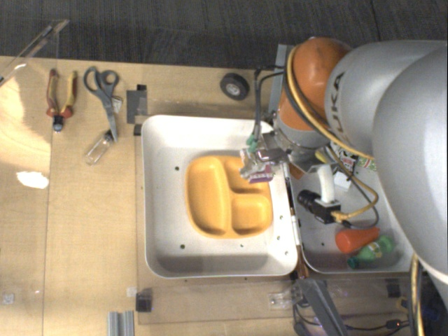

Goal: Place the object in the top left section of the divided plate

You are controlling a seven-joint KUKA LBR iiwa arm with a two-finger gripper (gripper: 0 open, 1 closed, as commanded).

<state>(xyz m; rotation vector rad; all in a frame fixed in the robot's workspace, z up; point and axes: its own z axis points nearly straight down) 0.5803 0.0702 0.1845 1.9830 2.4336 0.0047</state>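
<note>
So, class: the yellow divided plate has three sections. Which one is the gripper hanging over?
The small section at the plate's upper right. The gripper hangs over that corner of the yellow divided plate; the long left section and the lower-right section lie uncovered.

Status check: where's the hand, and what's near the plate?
Hand over plate's upper right edge. Small purplish item at hand, grip unclear. Carrot in right bin.

pale wooden bench under a dark grey carpet floor along the top. pliers with red handles and scissors lie near the bench's upper left. a small black wheel sits near the back edge. bright glare patch at left.
</note>
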